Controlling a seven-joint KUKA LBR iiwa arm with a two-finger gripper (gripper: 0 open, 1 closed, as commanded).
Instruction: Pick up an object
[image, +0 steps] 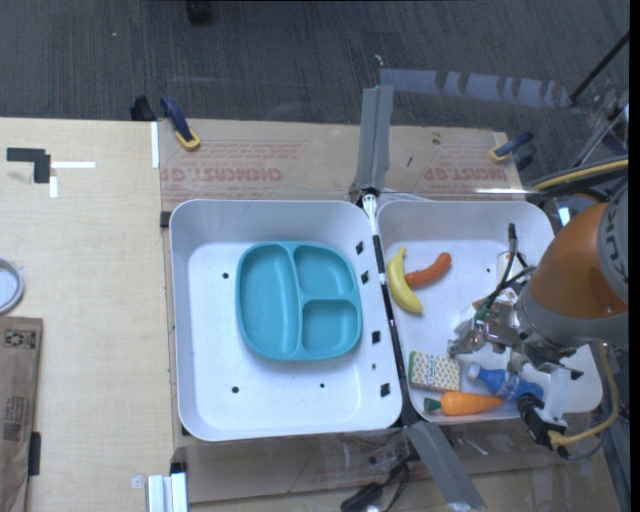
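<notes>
Your gripper (492, 342) hung low in the right bin (470, 215), at the lower right of the frame, and I could not tell whether it was apart or together, since wrist and cables blocked that spot. The likeliest thing to pick, a blue object (497, 381), lay just below it, touching or nearly touching a carrot (468, 403) and near a patterned packet (433, 371). You risked closing on two things at once, or nudging the blue one against the bin's wall. The banana (401, 284) and sausage (430, 269) lay apart, higher up; the teal tray (299, 300) sat in the left bin (200, 300).
</notes>
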